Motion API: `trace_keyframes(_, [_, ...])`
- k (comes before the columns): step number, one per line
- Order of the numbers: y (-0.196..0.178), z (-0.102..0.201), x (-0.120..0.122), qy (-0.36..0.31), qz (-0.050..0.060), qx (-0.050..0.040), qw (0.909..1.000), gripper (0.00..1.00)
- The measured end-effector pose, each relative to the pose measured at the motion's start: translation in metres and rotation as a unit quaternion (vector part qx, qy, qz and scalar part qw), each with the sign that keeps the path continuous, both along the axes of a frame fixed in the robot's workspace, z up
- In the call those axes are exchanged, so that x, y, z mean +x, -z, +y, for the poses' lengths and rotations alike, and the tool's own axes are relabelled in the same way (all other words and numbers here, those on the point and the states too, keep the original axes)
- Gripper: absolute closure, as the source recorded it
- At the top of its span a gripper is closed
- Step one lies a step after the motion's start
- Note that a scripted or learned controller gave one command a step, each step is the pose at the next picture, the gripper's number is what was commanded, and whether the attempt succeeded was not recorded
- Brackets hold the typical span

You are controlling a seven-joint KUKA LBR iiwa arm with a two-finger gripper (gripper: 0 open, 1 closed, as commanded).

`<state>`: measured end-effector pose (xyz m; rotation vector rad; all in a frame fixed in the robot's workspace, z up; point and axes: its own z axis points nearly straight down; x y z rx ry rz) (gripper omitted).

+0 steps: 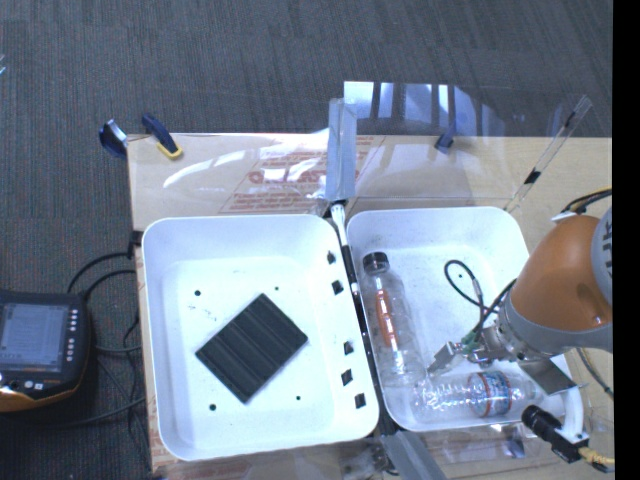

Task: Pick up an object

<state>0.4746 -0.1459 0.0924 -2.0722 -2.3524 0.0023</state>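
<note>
Two clear plastic bottles lie in the right bin (500,230). One bottle (386,313), with a black cap and an orange label, runs along the bin's left wall. The other bottle (470,394) lies crosswise near the front wall, with a blue and orange label. My gripper (445,356) hangs low over the bin, just above the crosswise bottle and right of the first one. The orange-banded wrist (565,283) rises behind it on the right. A black ribbed square pad (252,347) lies tilted in the left bin (165,268).
A thin black loop (463,280) lies on the right bin's floor, behind the gripper. Clear panels (420,158) stand behind the bins. A blue and yellow clamp (155,136) grips the bench's far left corner. A handheld pendant (35,348) sits on the floor at the left.
</note>
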Motion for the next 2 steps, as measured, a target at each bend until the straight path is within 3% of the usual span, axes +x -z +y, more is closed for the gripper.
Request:
trace_keyframes(1, [-0.0754, 0.0435, 0.0314, 0.025, -0.001, -0.0010, 0.9997, 0.00])
trace_keyframes(2, [-0.0754, 0.0433, 0.0313, 0.025, -0.001, -0.0010, 0.9997, 0.00])
